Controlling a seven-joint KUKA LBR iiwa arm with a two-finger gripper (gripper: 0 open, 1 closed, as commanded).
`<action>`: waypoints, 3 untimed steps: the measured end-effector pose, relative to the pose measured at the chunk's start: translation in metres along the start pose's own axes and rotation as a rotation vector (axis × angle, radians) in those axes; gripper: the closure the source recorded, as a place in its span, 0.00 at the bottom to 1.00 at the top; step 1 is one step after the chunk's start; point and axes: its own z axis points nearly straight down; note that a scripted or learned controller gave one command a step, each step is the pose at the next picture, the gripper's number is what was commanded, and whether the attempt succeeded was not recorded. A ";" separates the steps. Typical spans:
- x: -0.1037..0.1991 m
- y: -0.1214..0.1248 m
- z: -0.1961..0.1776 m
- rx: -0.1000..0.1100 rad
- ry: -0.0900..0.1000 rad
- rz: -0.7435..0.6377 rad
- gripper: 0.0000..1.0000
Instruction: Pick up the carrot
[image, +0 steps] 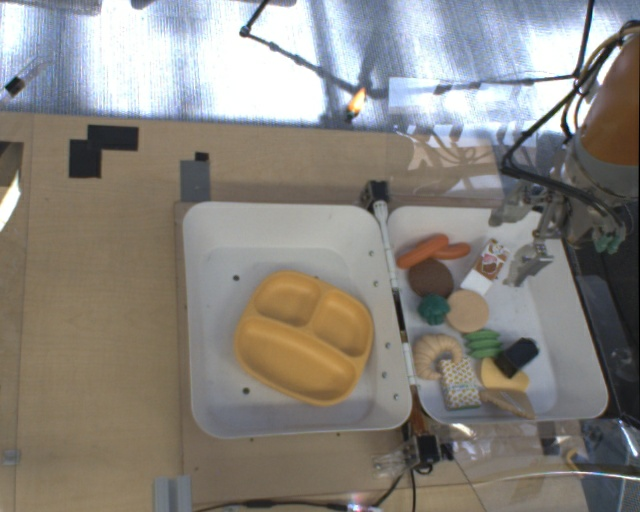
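On the surface, the right bin (590, 395) holds the carrot (432, 250) — well left of the gripper (532, 262), whose state I cannot tell.

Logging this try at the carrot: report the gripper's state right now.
Gripper: above the right bin's far right part, nothing between its fingers; open or shut cannot be told. The carrot lies in that bin, apart from it.

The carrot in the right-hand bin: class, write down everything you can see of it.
The carrot is a small orange toy, smooth and plastic-looking, tapered, lying flat and slanted in the right bin's upper left part. Its lower edge meets a round brown piece. A small red-and-white card lies just to its right. The gripper hangs to the right, apart from it.
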 end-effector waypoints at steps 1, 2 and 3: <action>0.052 -0.036 0.004 0.001 0.000 -0.284 0.00; 0.085 -0.078 -0.011 0.003 -0.001 -0.495 0.00; 0.081 -0.077 -0.024 0.008 -0.014 -0.497 1.00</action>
